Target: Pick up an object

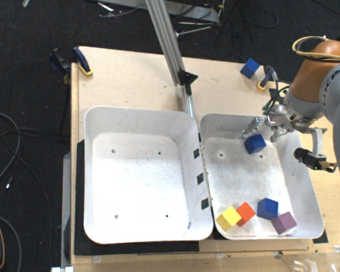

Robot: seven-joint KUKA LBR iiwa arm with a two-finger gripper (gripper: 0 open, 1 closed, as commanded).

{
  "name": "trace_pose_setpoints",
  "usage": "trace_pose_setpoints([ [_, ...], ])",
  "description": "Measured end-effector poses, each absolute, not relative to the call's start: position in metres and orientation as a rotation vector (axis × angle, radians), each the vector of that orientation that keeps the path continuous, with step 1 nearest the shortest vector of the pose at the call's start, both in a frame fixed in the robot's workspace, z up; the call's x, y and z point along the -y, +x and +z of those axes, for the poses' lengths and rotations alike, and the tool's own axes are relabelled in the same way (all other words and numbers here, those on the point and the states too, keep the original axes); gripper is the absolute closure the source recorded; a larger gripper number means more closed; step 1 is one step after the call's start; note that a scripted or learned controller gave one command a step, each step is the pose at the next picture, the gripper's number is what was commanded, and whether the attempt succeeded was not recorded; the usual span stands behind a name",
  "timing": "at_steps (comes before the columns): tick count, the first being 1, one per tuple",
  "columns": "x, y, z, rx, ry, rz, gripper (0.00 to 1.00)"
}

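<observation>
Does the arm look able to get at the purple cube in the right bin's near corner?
Probably yes. The purple cube lies uncovered in the right bin, with the blue cube close beside it. The end effector sits over the same bin, nothing between.

A pale wooden bench top [133, 81] carries two shallow white plastic bins side by side, the left bin [91, 156] and the right bin [304, 195] touching along their inner rims. Directly on the bare wood near the far right corner lies a small blue cube [250, 68], just beside a yellow-and-black clamp [267, 79]. A similar blue-and-yellow clamp [77, 61] grips the far left corner, well apart from the cube
</observation>
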State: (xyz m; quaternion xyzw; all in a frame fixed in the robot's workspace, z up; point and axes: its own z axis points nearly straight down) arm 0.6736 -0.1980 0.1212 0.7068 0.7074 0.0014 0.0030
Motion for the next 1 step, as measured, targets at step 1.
trace_pose_setpoints([
  [1, 0.1974, 0.6731, 0.1286, -2.221, 2.215, 0.002, 1.0],
])
